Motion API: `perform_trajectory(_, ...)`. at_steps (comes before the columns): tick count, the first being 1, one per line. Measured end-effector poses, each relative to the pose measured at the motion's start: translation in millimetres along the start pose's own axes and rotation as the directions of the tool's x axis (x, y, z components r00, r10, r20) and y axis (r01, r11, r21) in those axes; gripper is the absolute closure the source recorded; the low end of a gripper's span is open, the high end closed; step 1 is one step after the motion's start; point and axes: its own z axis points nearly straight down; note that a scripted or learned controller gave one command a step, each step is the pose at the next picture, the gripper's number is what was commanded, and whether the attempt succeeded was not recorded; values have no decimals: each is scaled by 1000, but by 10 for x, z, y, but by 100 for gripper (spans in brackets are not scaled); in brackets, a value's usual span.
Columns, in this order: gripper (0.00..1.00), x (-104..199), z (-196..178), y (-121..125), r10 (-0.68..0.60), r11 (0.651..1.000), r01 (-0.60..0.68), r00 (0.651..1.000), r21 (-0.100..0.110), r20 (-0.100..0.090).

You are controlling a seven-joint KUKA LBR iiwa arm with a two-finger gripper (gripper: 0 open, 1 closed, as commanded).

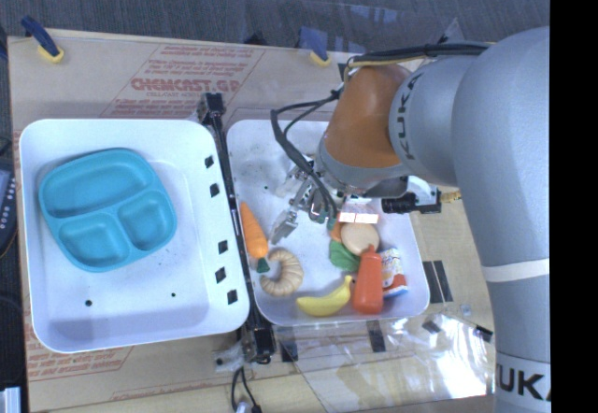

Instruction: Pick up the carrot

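The carrot (pixel 252 230) lies untouched along the left wall of the right bin (pixel 245 151), its green top beside a small pretzel (pixel 282 272). The claw (pixel 291 215) hovers just right of it, fingers spread and pinching nothing, so the whole grasp and lift remain undone.

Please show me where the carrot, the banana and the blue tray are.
carrot (pixel 252 230), camera view, middle of its orange body.
banana (pixel 326 300), camera view, middle of its yellow curve.
blue tray (pixel 105 207), camera view, the ridge between its compartments.
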Motion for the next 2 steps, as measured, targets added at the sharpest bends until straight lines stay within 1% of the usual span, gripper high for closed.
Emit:
perform_trajectory(1,0,-64,-33,17,282,960,-282,960,6,7)
perform_trajectory(2,0,38,-38,-31,490,871,-491,871,5,10)
